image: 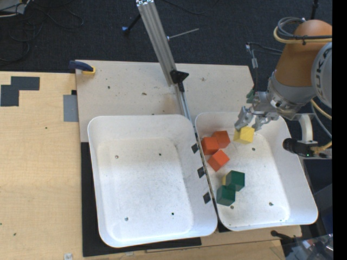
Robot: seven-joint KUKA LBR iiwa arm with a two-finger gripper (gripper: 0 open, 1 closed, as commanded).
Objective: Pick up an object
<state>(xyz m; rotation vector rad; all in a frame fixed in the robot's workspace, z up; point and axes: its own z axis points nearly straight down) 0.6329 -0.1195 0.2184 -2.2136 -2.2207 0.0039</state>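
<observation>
My gripper [251, 124] hangs over the far part of the right bin [293, 199], under the grey wrist with the orange band. A yellow block [245, 135] sits right at its lower tip, touching or nearly touching it; whether it is gripped is unclear. To the left lie two orange blocks [216, 141] [218, 160]. Two green blocks [235, 179] [225, 195] rest nearer the front, beside the divider.
The left bin [141, 183] lies beside the right one, with black clips along the shared rim. A slanted aluminium bar [160, 39] rises from the bench behind the bins. A small blue and yellow clamp [82, 67] sits at the bench's far left corner.
</observation>
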